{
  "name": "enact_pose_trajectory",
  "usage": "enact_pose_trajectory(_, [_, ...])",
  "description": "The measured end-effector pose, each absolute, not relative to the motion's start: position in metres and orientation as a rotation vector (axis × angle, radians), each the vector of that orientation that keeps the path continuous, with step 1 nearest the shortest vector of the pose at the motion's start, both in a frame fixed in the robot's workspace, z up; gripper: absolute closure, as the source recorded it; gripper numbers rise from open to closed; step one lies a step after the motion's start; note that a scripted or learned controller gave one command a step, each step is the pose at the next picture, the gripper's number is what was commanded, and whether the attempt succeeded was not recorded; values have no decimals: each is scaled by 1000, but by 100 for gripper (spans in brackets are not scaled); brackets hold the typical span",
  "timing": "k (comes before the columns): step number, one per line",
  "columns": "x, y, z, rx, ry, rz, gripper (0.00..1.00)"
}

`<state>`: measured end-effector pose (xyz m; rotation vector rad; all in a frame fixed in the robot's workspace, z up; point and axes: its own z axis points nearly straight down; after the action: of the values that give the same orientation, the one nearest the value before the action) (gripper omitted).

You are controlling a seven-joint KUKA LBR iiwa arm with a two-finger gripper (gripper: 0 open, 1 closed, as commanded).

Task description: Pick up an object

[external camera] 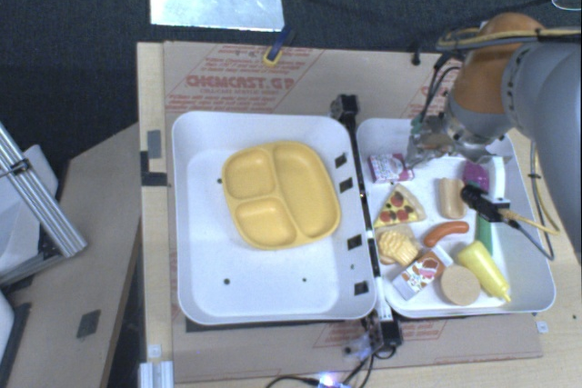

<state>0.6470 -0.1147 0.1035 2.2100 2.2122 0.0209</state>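
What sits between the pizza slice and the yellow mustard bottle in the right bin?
In the camera view, a red sausage lies between the pizza slice and the yellow mustard bottle, on the right bin floor.

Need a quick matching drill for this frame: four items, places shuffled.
Items:
1. yellow tray
2. pizza slice
3. mustard bottle
4. pink packet

Places:
A. right bin, near right corner
B. left bin, middle
C. right bin, far left, by the gripper
D. right bin, left side, just nearer than the pink packet

Pairs: 1-B, 2-D, 3-A, 4-C
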Motion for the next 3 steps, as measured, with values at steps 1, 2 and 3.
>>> enact_pose_trajectory(1, [653,-105,158,2211,2224,7,100])
enact_pose_trajectory(2, [659,-103,223,2209,2223,9,100])
enact_pose_trajectory(3, [660,-103,225,2213,2226,4,100])
